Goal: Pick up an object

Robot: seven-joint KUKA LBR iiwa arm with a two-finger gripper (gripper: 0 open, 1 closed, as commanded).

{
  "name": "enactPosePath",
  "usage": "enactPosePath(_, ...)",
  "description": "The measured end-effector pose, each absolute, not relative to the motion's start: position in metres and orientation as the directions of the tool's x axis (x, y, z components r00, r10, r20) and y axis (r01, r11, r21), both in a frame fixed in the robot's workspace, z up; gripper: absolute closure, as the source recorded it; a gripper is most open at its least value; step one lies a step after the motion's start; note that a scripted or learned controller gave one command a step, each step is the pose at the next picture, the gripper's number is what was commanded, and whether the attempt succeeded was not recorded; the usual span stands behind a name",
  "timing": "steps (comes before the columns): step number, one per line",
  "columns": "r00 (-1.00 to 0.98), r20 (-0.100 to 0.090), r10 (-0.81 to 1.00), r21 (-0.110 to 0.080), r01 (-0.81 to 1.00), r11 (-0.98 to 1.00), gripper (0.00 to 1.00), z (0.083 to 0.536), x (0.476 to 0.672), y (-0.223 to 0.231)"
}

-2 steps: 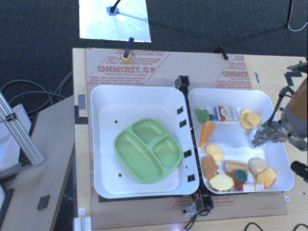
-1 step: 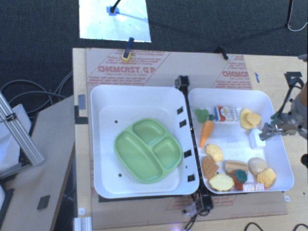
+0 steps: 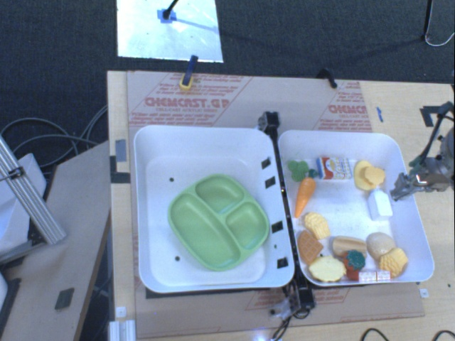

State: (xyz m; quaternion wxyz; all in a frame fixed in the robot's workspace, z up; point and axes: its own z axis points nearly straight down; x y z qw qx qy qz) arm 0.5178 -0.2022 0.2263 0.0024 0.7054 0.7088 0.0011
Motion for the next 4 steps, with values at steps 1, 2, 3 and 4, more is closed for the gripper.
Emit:
enactPosePath(1, -0.010, 0.000, 1.000, 0.004, 1.000, 0.010, 1.00, 0.216, 0.546, -0.155)
enactPosePath(2, -0.010, 0.001, 1.000, 0.004, 1.000, 0.010, 1.00, 0.215, 0.568, -0.106)
enactPosePath(3, -0.009, 0.000, 1.000, 0.006, 1.000, 0.009, 1.00, 0.223, 0.612, -0.074)
enactPosePath(4, -0.006, 0.000, 1.000, 0.003, 1.000, 0.006, 1.00, 0.218, 0.616, -0.064)
